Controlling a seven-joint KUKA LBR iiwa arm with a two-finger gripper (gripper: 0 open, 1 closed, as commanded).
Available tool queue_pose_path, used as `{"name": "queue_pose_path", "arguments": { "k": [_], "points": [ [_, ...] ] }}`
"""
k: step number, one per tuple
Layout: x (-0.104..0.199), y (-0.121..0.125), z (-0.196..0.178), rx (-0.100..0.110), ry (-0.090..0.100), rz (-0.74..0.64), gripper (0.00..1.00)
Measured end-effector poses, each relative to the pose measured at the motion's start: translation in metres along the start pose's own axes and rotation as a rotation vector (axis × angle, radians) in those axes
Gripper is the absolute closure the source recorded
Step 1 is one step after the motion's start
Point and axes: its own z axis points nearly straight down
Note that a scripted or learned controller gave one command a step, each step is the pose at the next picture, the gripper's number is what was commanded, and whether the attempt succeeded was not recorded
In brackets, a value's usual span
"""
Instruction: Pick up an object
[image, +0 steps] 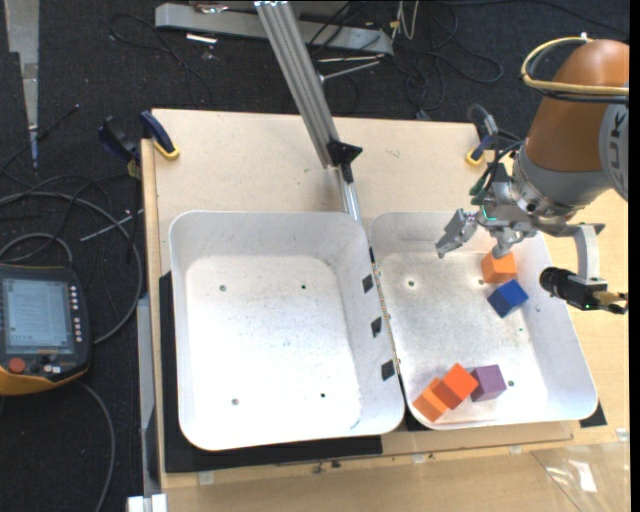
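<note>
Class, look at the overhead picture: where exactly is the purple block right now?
The purple block lies in the right bin, near its front edge, touching the right side of an orange block.

Dark carpet (70, 90) with loose cables (60, 215), a handheld control pendant (40, 325), pale wooden bench (250, 165).

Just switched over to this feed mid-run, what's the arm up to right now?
The arm reaches in over the right bin, with its gripper hanging above the far end of it, close over a small orange block with a blue block beside it. Whether the gripper has hold of anything can't be made out from this view. Near the front of the same bin lie a larger orange block and a purple block, side by side. The left bin sits alongside.
</note>
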Motion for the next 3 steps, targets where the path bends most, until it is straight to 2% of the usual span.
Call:
{"name": "queue_pose_path", "arguments": {
  "k": [1,2,3],
  "points": [
    [0.021,0.006,-0.016,-0.004,0.000,-0.003,0.00],
    [0.058,0.044,-0.032,-0.007,0.000,-0.005,0.00],
    [-0.021,0.060,-0.049,-0.006,-0.005,0.008,0.00]
  ]
}}
